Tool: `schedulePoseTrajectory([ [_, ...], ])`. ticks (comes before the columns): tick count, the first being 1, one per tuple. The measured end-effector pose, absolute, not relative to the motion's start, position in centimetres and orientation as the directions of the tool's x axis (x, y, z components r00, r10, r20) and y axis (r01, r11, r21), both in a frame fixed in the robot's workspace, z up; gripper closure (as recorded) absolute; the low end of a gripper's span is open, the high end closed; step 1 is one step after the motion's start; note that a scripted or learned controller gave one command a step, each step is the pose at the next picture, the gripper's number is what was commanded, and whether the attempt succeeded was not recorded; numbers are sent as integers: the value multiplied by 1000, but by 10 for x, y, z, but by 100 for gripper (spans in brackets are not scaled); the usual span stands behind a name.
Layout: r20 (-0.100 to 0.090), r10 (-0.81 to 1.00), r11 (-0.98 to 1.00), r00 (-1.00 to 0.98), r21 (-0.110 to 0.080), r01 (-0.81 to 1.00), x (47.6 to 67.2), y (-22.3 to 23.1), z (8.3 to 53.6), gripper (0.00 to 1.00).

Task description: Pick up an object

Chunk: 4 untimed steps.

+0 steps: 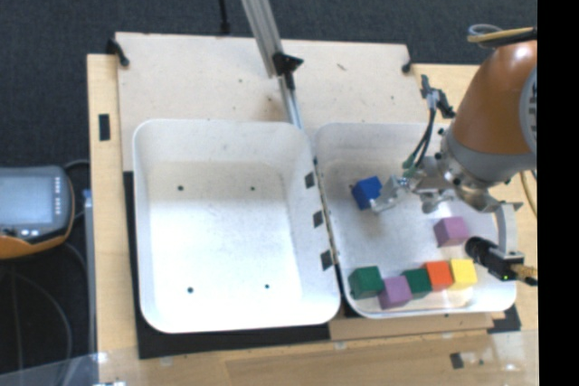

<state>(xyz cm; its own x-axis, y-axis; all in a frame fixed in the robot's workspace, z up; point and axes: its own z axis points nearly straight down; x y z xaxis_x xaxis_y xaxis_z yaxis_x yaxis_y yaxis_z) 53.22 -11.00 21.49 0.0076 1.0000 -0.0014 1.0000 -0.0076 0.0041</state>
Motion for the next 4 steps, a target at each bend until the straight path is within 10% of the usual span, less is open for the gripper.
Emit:
schedulePoseTrajectory([
  [1, 2, 1000, 13, -13, 20, 1000, 532, -192, 124, 0],
  [2, -4, 1000, 3, -3, 8, 1000, 532, -211, 176, 0],
  [3, -3, 1000, 7, -7, 5, 1000, 596, -171, 95, 0],
  [4, -1, 1000, 4, -4, 4, 1000, 618, -168, 98, 0],
])
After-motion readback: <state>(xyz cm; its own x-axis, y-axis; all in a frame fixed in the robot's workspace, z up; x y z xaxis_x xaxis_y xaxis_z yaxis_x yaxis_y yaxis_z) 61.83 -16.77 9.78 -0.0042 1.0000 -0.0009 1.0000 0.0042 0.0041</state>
